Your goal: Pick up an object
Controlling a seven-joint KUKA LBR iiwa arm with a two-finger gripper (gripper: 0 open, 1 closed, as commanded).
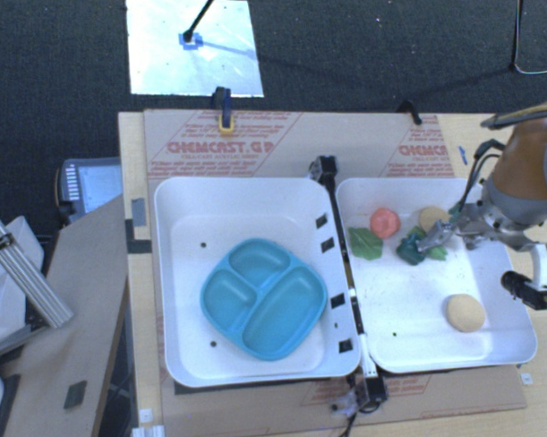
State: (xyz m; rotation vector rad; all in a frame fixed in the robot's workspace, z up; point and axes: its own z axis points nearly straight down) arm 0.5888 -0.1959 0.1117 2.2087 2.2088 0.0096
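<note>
The gripper [433, 241] sits low in the right bin [412, 343], reaching in from the right under the arm [523, 173] with its orange band. Its tip lies right against a dark green toy [411, 250], on that toy's right side; whether the fingers are parted or closed on it cannot be told from this angle.

Just left of the gripper, past the dark toy, lies a lighter green leaf piece [366, 244], and up-left of it a red ball [386, 222]. Just above the gripper, touching or nearly so, is a pale yellow lump [432, 217]. Well below and a little right of it rests a tan potato-like piece [465, 312] on the bin floor.

Far to the gripper's left, across the black-clipped divider [337, 256], the left bin [193, 216] holds a blue sectioned plate [263, 299].

Both bins rest on a sheet of cardboard [253, 138] printed in red letters, laid over a pale wooden bench [132, 155]. A yellow-and-black clamp [225, 112] pins the cardboard's far edge. Beyond the bench the floor is dark carpet [357, 40], with a shiny square plate [193, 46] lying on it. To the far left stand a grey device [89, 185] and an aluminium rail [25, 276].
</note>
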